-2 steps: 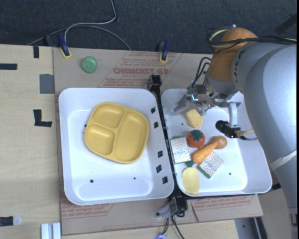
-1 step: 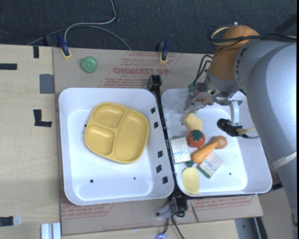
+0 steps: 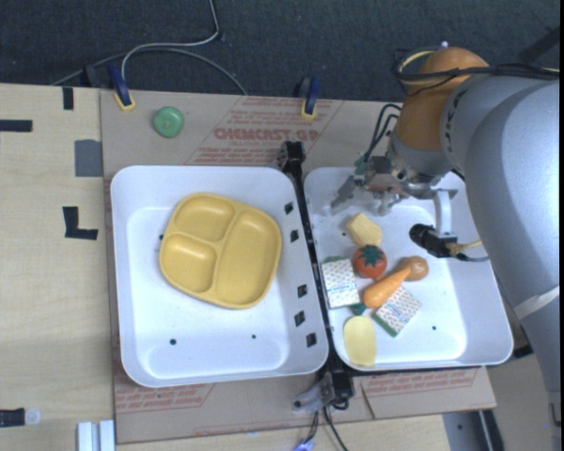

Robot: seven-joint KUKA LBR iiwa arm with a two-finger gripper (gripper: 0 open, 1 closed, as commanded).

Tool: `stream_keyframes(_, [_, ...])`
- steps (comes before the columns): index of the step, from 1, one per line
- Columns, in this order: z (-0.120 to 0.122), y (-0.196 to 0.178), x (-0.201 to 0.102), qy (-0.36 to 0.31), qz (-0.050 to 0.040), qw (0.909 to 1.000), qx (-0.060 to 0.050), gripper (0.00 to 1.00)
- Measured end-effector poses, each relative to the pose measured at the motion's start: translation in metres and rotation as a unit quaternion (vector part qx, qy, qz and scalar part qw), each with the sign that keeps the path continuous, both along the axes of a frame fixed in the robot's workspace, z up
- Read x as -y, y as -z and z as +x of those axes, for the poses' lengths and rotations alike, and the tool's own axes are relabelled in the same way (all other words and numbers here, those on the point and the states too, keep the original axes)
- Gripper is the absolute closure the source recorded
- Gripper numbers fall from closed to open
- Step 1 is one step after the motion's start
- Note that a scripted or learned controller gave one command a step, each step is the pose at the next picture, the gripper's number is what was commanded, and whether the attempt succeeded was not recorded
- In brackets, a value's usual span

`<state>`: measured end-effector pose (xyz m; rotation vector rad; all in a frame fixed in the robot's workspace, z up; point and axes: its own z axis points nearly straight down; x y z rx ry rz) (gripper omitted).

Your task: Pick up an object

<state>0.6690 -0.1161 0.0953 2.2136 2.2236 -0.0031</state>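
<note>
The right bin [image 3: 470,341] holds several small toys. There is a pale yellow chunk [image 3: 364,228], a red tomato [image 3: 368,259], an orange carrot [image 3: 395,283], two checkered packets [image 3: 339,282] [image 3: 398,310] and a yellow oval piece [image 3: 360,339]. My gripper [image 3: 365,194] hangs over the bin's far left part, just beyond the yellow chunk. The grey arm with its orange band [image 3: 432,101] comes in from the upper right. Nothing visibly sits in the gripper.
In the left bin [image 3: 132,327] lies a yellow divided plate [image 3: 221,249]. A green disc [image 3: 168,121] rests on the cardboard behind the bins. A black divider [image 3: 305,252] runs between the bins. The arm's bulk covers the right bin's far right corner.
</note>
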Motion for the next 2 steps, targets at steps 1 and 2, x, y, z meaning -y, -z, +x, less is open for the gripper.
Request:
stream_keyframes(1, [-0.0435, 0.0096, -0.0208, 0.002, 0.0012, 1.0, 0.0, 0.0])
stream_keyframes(2, [-0.0433, 0.0, -0.0211, 0.001, 0.0013, 1.0, 0.0, 1.0])
